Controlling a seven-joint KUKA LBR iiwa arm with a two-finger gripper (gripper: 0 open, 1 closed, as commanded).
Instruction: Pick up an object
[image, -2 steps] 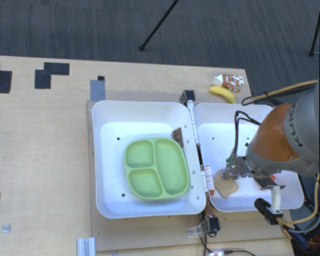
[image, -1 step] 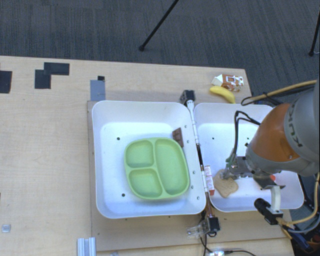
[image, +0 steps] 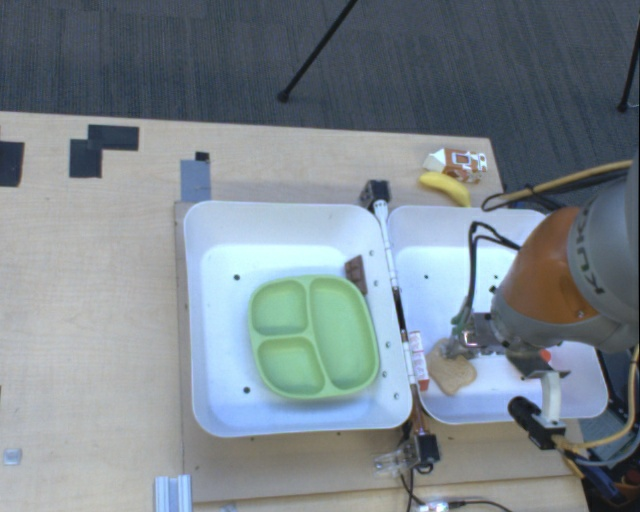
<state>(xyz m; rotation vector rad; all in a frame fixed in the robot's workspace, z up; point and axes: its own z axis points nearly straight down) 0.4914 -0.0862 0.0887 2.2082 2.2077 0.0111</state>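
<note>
No text, label or number is clear enough to read.

The table (image: 90, 300) looks like pale matt wood. Both bins (image: 215, 330) are smooth white plastic with a faint sheen. The green tray (image: 315, 335) is smooth plastic, softly glossy. The floor (image: 200, 50) is rough dark carpet.

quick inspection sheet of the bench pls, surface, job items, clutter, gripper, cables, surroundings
surface: light wooden bench bearing two white bins, left bin and right bin
job's things: green divided plate in left bin; tan piece in right bin near its front left corner
clutter: banana and small toy on bench behind right bin
grippers: gripper low over tan piece, grasp unclear
cables: black cable along arm
surroundings: dark carpet
</note>
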